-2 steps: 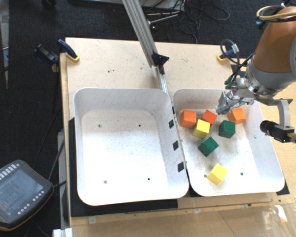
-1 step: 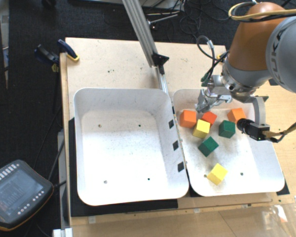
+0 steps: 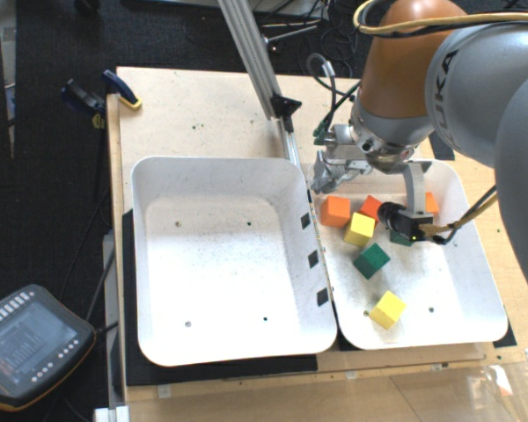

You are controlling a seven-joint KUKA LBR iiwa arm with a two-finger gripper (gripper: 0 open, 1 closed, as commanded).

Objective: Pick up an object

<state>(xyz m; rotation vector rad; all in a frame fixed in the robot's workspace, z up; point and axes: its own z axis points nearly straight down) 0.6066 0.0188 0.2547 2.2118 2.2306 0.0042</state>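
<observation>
Several small blocks lie in the right bin (image 3: 475, 315). An orange block (image 3: 336, 211) sits near the bin's back left, with a red-orange block (image 3: 370, 205) beside it and a yellow block (image 3: 361, 229) just in front. A green block (image 3: 370, 259) lies nearer the middle and a second yellow block (image 3: 387, 309) sits toward the front. Another orange block (image 3: 431, 202) peeks out behind the wrist hardware. My gripper (image 3: 324, 180) hangs low over the bin's back left corner, just behind and left of the orange block. I see nothing held in it.
The left bin (image 3: 150, 262) stands beside the right one, their rims meeting in the middle. A slanted metal rail (image 3: 251, 42) runs down to the bins' back junction. A blue and yellow clamp (image 3: 106, 95) lies at the bench's back left corner.
</observation>
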